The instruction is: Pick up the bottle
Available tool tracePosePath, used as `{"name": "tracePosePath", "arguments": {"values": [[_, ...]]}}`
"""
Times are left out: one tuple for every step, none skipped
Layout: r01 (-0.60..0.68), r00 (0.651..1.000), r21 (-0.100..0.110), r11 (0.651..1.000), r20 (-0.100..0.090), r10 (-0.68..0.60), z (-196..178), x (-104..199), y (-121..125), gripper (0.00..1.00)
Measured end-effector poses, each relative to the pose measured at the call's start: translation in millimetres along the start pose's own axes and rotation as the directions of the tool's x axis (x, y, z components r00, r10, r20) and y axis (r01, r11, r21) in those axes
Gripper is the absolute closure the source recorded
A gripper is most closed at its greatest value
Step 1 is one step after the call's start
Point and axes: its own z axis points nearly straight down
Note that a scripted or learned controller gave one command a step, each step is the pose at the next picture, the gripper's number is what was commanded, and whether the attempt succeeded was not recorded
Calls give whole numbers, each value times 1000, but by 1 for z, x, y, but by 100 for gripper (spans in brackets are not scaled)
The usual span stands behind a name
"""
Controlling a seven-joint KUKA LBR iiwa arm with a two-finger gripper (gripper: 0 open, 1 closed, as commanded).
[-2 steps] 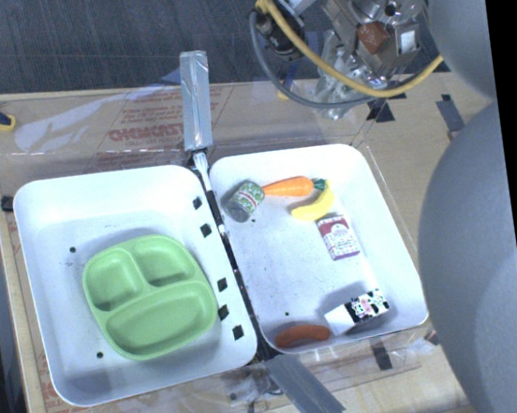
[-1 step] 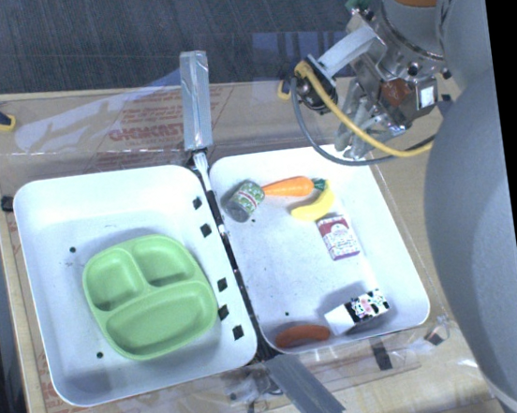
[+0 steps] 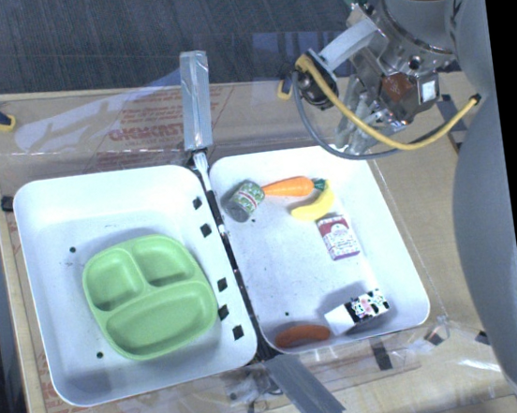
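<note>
The right bin holds the bottle in open floor; jaws' state unclear above its far rim.

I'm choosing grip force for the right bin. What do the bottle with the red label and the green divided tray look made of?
The bottle looks like hard plastic, white with a printed red label and a dull sheen; it could be a toy prop. The green divided tray in the left bin looks like moulded plastic, matte, with soft rounded compartment ridges.
</note>
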Motion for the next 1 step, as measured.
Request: {"name": "tracePosePath", "arguments": {"values": [[10,1000,4,1000,7,-10,-9,1,-3,100]]}}
